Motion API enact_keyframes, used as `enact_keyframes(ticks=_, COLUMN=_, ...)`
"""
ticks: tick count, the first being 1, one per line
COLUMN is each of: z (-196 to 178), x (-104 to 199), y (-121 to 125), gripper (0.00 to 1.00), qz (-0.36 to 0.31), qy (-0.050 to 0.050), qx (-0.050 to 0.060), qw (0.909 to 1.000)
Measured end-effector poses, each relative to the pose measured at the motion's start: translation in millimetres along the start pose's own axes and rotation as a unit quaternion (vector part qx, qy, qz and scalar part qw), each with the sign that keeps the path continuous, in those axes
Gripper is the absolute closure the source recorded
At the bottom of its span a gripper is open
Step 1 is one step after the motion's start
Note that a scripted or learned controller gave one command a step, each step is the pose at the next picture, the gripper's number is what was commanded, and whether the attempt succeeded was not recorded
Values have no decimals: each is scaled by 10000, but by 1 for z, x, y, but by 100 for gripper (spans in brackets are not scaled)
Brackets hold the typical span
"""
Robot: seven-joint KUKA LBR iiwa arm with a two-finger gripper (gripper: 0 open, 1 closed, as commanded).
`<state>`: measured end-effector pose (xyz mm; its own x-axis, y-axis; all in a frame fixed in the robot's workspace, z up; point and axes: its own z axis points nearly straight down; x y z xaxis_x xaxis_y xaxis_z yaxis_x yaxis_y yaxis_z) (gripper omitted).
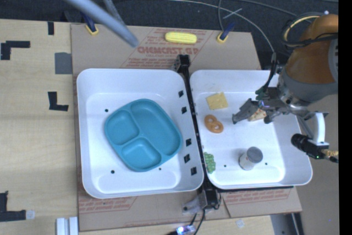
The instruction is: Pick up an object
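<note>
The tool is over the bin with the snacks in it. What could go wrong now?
1. The tool hangs over bare floor of the right bin, between the pretzel, the yellow cracker and the grey can. It might close on nothing.
2. The pretzel and the cracker lie flat, so they may slip out.
3. The can looks round and could roll away if nudged.
</note>
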<state>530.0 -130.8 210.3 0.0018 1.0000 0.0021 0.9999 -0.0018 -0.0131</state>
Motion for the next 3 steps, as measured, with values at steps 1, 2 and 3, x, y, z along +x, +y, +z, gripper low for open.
enact_keyframes(ticks=1, z=-5, x=0, y=3, gripper=0, qz=-16, qy=-9, qx=-56, qw=10000)
enact_keyframes(ticks=2, z=43, x=-8, y=0, gripper=0, qz=-8, qy=-10, qx=-33, qw=10000)
enact_keyframes(ticks=3, z=102, x=-16, y=3, gripper=0, qz=-10, qy=-8, qx=-28, qw=10000)
